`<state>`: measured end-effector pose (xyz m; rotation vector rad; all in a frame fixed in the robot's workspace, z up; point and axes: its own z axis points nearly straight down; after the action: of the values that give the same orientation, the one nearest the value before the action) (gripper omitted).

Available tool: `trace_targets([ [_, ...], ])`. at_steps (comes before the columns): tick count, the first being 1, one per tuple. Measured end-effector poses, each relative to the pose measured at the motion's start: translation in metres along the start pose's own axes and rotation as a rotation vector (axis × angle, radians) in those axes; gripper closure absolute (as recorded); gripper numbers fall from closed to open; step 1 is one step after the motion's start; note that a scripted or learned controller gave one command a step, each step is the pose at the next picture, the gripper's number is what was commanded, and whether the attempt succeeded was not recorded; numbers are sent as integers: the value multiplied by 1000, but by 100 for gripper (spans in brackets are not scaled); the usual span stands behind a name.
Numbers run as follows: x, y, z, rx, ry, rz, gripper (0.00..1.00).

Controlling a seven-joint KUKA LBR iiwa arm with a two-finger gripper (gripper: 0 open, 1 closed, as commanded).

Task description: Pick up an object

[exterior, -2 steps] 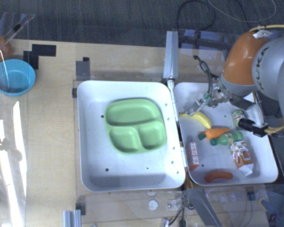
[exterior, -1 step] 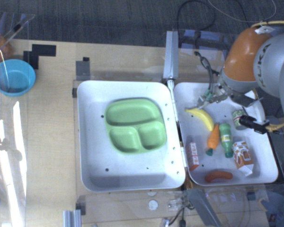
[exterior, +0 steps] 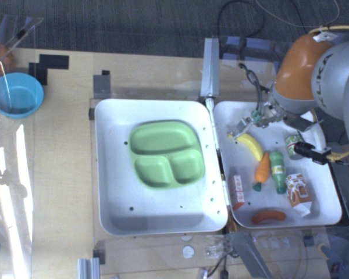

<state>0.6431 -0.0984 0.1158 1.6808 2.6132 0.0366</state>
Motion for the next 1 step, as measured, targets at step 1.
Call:
trace_targets([
  [1, 0, 3, -13, -8, -3, -1, 100],
])
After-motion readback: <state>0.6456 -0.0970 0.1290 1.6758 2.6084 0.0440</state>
